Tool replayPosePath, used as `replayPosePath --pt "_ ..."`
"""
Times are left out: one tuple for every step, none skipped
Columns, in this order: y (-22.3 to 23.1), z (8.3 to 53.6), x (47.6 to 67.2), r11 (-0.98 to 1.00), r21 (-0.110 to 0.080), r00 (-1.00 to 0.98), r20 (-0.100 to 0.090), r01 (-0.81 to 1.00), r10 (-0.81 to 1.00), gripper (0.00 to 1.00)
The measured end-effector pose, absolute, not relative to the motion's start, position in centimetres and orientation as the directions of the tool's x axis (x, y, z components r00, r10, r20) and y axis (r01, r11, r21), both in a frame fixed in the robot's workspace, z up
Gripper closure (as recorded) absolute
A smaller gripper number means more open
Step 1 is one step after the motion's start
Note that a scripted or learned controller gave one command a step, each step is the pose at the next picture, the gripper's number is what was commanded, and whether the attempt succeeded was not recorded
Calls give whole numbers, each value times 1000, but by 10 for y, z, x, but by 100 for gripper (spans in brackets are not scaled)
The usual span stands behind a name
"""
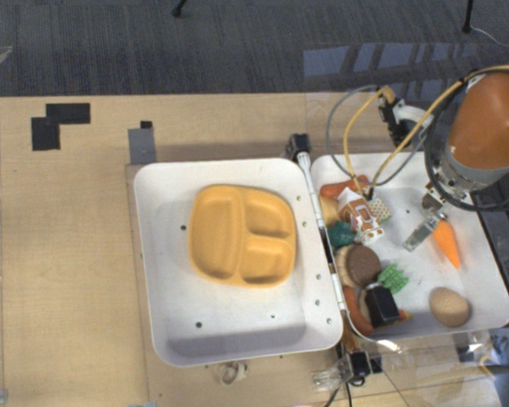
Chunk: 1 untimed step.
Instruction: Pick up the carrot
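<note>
Gripper (423,227) over the right bin (497,312), grip state unreadable at this angle; carrot (448,244) just beside it.

Contents, placed from the carrot: 1 carrot, orange, lying loose on white floor near the bin's right wall; 1 tan egg-shaped item (449,305) below it; 1 brown round item (361,264) and 1 black block (382,305) well to its left, in a cluster against the divider. 2 bins; the left bin (172,334) carries 1 yellow compartment tray (241,234). Bare floor surrounds the carrot.
</note>
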State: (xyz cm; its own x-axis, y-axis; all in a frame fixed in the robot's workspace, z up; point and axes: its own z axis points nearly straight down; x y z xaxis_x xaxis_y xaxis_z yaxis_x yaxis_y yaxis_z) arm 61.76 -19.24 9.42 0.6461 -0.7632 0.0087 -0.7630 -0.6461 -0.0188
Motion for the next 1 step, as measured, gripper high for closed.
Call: replayPosePath --pt "-191 105 619 -642 -23 642 10 -766 -767 100"
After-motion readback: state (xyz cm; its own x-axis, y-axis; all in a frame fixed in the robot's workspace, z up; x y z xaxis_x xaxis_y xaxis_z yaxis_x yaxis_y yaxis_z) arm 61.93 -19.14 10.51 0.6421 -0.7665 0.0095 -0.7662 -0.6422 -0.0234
